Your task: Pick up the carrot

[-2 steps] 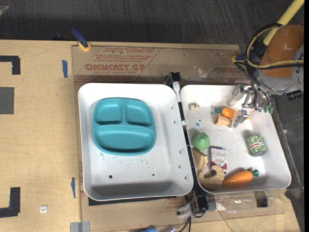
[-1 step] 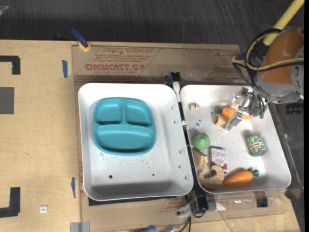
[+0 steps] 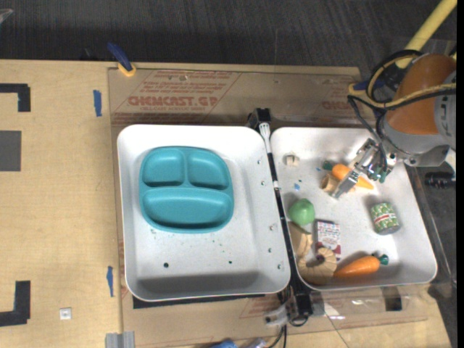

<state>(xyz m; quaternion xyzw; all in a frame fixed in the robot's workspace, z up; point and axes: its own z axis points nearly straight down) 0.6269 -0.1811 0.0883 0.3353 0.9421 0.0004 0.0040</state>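
Two shallow white bins sit side by side on the counter [image 3: 58, 194]. Left bin [image 3: 138, 267] holds a teal divided plate [image 3: 187, 188], three compartments, lying flat toward the far half.

Right bin [image 3: 424, 252] holds the clutter. Carrot [image 3: 357, 266] lies on its side near the front wall, orange body with green top pointing right, apart from the arm. Just left of it, a small card packet [image 3: 328, 235] with red print, resting on tan pieces in the front-left corner. Green ball [image 3: 302, 212] beside the divider between bins. Green patterned can [image 3: 385, 217] lies toward the right wall. A small pale ring-like item [image 3: 291, 159] sits near the far-left corner.

Arm enters from the right, orange band above the wrist. Tool [image 3: 357, 176] is down in the far part of the right bin, at a small orange-and-tan object [image 3: 338, 172]. Whether the tool is clenched or released, I cannot tell; metal parts blur together there. Carrot is well apart from the tool, nearer the front.
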